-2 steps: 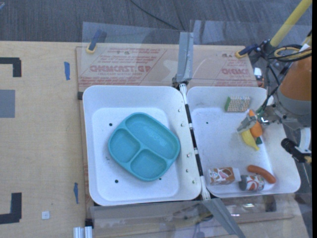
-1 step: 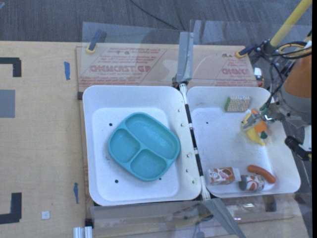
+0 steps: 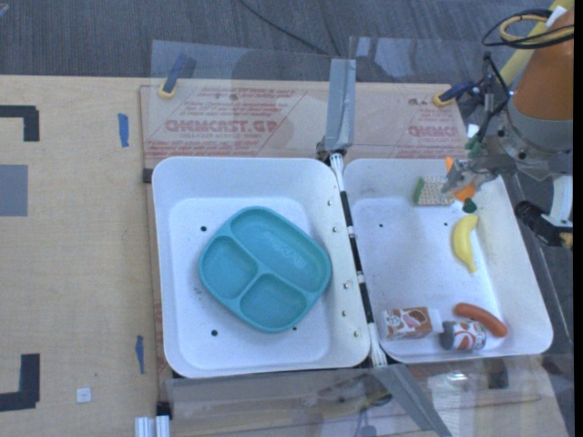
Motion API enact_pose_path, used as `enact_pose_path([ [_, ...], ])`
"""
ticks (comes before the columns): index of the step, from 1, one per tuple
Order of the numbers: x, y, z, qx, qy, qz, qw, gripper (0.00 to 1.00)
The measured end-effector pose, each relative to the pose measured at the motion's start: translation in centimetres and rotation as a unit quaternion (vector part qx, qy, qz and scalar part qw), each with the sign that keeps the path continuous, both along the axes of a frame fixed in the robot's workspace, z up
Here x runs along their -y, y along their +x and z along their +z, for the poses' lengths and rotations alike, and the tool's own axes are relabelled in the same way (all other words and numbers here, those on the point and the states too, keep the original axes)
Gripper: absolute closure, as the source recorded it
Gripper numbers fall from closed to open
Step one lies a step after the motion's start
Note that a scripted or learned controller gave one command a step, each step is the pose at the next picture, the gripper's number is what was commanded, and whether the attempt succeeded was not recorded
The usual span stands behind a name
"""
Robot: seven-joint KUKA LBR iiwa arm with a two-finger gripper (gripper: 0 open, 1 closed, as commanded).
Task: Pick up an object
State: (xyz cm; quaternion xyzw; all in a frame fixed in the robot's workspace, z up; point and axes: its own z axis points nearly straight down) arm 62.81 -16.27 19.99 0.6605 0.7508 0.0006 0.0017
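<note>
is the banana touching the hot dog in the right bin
Apart. The camera view shows bare white bin floor between the banana and the hot dog, which lies nearer the front edge.

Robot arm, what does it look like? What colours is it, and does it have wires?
The robot arm comes in at the right of the camera view. It has a fat, rounded orange band, with grey metal under it. Black cables loop above it, beside a yellow part at the top. Its gripper is small, grey and blocky, with bits of orange and a little green mark near it.
</note>
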Motion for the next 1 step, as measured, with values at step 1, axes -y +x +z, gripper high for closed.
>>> enact_pose_path([
  [1, 1.84, -1.59, -9.6, -0.005, 0.001, -0.105, 0.9944, 1.0],
])
